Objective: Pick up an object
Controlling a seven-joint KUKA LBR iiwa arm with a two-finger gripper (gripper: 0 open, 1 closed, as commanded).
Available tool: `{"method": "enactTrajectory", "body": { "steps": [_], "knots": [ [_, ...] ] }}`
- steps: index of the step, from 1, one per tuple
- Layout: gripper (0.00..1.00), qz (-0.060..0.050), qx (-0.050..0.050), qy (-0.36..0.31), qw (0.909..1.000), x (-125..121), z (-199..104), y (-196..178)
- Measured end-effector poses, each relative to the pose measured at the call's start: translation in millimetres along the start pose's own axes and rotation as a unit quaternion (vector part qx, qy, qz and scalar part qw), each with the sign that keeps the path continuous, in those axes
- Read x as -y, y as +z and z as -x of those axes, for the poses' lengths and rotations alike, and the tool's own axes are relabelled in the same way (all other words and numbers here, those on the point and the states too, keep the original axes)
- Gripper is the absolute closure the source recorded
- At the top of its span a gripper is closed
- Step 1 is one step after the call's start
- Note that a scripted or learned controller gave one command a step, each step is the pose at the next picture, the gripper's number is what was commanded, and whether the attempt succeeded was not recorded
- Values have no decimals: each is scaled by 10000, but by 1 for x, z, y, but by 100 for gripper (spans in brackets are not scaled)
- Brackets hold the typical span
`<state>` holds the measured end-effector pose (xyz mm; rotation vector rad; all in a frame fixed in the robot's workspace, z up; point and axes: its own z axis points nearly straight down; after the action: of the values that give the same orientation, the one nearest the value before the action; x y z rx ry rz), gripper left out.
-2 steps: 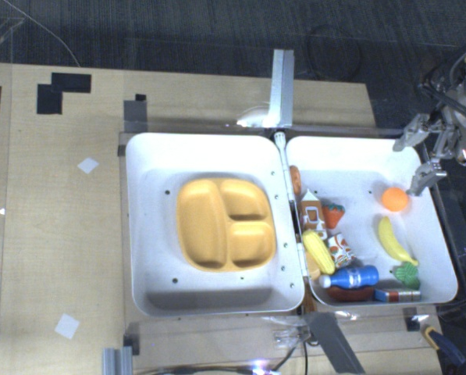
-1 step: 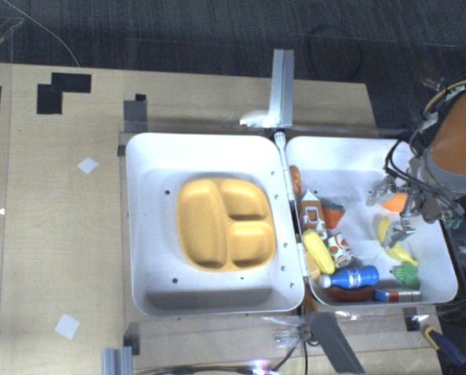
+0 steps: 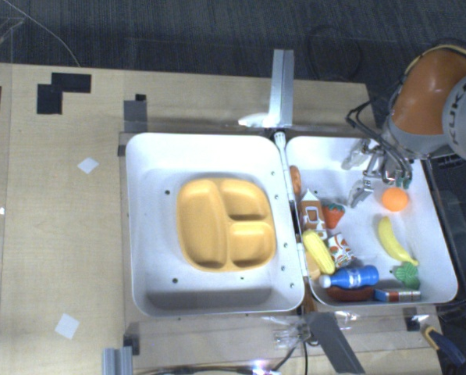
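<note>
In the camera view, two shallow white bins with rounded corners sit side by side on a pale wooden bench (image 3: 53,233), split by a thin metal divider. The left bin (image 3: 151,209), mid-frame, is smooth plastic and carries a glossy yellow tray (image 3: 223,223) with three moulded compartments, set near its centre with bare white floor all round it. The right bin (image 3: 435,209) is crowded along its left wall and lower edge: a ridged corn cob (image 3: 317,252), a small printed carton (image 3: 311,212), a carrot-like orange wedge (image 3: 335,213), a blue bottle (image 3: 357,276) lying flat, a dark red sausage shape (image 3: 350,293), a marker-like tube (image 3: 396,294) and a knobbly green piece (image 3: 407,272). A curved banana (image 3: 393,241) lies right of centre, and a round orange ball (image 3: 395,199) sits just above it. The gripper (image 3: 365,174) hangs over the upper part of this bin, its metal fingers (image 3: 355,159) spread apart with nothing between them, just left of the ball; whether they touch the floor is hard to tell. The bin's upper left corner and centre are open white floor. The grey arm with its orange band (image 3: 424,104) enters at the upper right
</note>
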<state>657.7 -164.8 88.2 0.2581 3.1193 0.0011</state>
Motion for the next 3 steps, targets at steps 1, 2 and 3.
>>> {"method": "enactTrajectory", "body": {
  "steps": [1,2,3],
  "knots": [
    [0,-3,4,-1011,9949,-30,-103,-3],
    [0,2,9,-450,9990,-44,-31,-1],
    [0,-17,1,-1960,9806,54,-62,-1]
  ]
}}
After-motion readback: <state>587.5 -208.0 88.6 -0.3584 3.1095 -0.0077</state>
